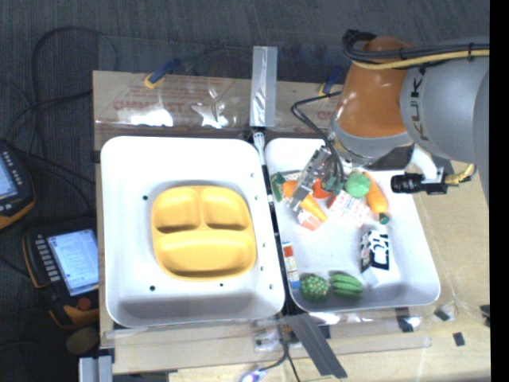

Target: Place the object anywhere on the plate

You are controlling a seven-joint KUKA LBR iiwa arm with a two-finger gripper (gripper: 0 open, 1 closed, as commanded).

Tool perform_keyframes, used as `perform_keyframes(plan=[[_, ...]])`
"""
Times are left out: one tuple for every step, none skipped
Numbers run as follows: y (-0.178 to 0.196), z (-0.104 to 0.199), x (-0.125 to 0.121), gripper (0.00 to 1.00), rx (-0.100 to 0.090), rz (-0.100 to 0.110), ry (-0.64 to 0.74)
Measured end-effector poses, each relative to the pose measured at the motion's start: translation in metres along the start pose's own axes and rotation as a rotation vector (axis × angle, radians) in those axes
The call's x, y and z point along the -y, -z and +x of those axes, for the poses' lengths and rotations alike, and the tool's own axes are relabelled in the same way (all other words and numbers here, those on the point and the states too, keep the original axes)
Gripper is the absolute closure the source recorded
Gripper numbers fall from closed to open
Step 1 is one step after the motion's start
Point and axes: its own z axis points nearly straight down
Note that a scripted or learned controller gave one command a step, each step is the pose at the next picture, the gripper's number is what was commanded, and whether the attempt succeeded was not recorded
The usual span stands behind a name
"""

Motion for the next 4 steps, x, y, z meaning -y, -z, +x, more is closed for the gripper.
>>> perform_keyframes(plan=[[0.022, 0.046, -0.081, 1.0, -0.001, -0.005, 0.396], [0.022, 0.046, -0.081, 0.0, -0.001, -0.005, 0.396], [0.031, 0.046, -0.082, 1.0, 0.0, -0.008, 0.396], [0.095, 0.083, -0.084, 1.0, 0.002, -0.007, 1.008]])
